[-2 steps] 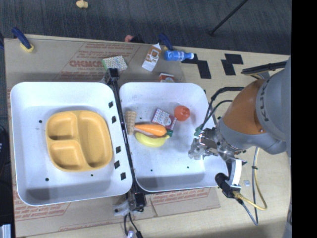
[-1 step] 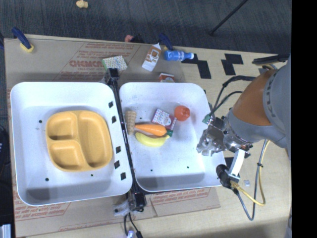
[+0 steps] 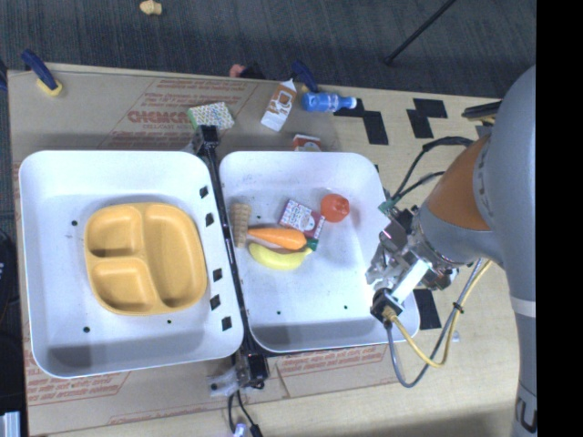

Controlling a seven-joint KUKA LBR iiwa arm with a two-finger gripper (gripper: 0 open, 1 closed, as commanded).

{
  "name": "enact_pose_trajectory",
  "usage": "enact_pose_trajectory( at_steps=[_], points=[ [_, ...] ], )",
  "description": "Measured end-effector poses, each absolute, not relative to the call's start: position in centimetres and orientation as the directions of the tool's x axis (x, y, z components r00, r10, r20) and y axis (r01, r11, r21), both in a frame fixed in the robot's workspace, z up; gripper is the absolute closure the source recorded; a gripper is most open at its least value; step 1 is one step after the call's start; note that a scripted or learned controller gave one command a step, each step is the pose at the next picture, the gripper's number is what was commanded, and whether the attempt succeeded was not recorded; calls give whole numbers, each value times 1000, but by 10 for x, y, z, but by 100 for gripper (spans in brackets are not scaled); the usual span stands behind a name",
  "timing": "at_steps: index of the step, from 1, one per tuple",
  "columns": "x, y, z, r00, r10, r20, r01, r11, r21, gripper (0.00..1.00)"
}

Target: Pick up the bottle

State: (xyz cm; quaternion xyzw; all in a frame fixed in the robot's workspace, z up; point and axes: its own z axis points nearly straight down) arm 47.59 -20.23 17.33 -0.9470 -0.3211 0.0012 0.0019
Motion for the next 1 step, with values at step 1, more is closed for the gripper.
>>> enact_pose_trajectory(
  at_steps=[1],
  points=[
    [476, -197, 203, 955, 296, -2, 296, -955, -5, 100]
  ],
)
